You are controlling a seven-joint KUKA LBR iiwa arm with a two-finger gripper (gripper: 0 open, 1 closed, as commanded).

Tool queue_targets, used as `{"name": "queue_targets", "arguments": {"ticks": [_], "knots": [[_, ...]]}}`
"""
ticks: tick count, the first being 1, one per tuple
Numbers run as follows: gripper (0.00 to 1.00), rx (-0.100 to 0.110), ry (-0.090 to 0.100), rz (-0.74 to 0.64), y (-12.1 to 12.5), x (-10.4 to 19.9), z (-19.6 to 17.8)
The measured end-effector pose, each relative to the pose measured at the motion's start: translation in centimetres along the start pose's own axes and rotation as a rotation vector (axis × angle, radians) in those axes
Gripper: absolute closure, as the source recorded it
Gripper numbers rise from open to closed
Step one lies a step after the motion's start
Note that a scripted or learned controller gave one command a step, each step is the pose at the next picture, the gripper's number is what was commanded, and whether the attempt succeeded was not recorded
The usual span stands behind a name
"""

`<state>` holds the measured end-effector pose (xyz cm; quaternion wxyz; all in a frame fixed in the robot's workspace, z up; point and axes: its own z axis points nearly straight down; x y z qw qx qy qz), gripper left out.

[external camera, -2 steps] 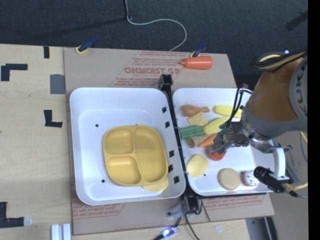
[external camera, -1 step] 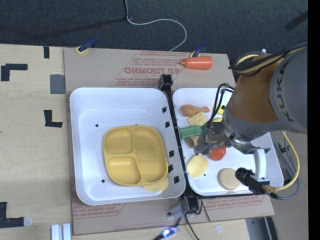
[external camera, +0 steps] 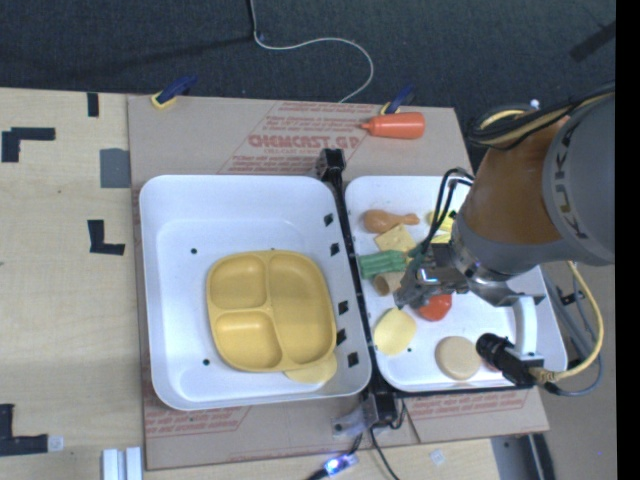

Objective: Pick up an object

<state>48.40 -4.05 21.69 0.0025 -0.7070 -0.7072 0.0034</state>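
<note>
My gripper is low in the right bin, coming down from the grey and orange arm. It sits just above and left of a red round piece, which is partly hidden under it. A green piece lies just left of the gripper, with a small brown piece below it. A yellow wedge and a brown drumstick shape lie farther back. A pale yellow disc and a beige disc lie toward the front.
The left bin holds a yellow divided plate with a pale yellow piece peeking out at its front edge. An orange carrot-like toy lies on the cardboard behind the bins. Black clips join the two bins along the middle wall.
</note>
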Motion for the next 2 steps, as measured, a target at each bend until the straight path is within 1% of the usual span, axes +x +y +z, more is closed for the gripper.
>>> {"name": "queue_targets", "arguments": {"ticks": [1, 2], "knots": [[1.00, -0.003, 0.001, -0.002, 0.0, 0.8, -1.5], [1.00, 0.001, 0.000, 0.000, -0.2, 0.5, 0.4]]}}
